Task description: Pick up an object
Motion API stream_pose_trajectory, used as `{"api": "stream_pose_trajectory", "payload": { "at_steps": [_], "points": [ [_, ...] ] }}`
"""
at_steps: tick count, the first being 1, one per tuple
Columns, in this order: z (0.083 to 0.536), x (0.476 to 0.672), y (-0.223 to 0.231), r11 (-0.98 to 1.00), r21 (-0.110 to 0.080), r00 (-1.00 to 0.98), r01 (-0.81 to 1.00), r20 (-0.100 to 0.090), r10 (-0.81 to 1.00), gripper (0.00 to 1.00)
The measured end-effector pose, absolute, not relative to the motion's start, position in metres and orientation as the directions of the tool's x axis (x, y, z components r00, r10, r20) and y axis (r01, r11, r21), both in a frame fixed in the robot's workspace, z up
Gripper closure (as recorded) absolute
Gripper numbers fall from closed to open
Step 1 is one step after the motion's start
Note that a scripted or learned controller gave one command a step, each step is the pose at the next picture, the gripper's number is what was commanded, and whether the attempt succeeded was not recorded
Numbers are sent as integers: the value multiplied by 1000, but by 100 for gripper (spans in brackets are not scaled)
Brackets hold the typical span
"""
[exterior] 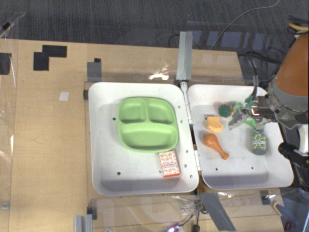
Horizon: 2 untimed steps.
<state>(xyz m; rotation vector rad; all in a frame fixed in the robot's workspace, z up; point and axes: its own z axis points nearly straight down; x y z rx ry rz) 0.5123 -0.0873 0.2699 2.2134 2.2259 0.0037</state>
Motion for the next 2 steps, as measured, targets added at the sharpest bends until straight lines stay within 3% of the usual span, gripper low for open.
{"api": "stream_pose_trajectory", "payload": {
  "at_steps": [1, 2],
  "points": [
    [156, 500, -99, -55, 1, 55, 998, 0, 998, 0],
    [92, 510, -106, 4, 16, -4, 1000, 0, 1000, 0]
  ]
}}
